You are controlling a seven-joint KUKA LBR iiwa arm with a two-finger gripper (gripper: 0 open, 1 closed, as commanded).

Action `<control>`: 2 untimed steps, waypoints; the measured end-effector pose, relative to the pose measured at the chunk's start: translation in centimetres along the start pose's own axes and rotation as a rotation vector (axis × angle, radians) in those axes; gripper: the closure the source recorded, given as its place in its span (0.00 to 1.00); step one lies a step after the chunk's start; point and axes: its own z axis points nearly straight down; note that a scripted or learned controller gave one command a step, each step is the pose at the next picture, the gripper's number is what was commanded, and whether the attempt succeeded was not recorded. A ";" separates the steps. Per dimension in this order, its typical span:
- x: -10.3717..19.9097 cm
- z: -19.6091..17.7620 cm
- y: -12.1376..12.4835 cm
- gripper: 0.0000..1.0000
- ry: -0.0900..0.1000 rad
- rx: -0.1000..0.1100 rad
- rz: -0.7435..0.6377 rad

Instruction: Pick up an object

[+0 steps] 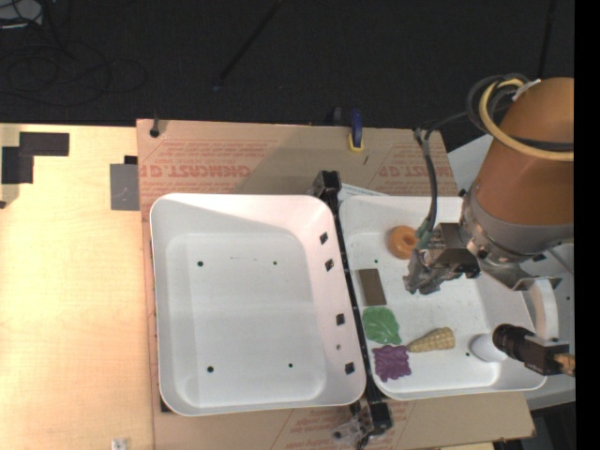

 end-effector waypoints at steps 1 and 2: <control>-5.9 6.3 0.1 1.00 0.001 0.000 0.000; -1.0 -1.8 0.2 1.00 0.002 -0.013 -0.012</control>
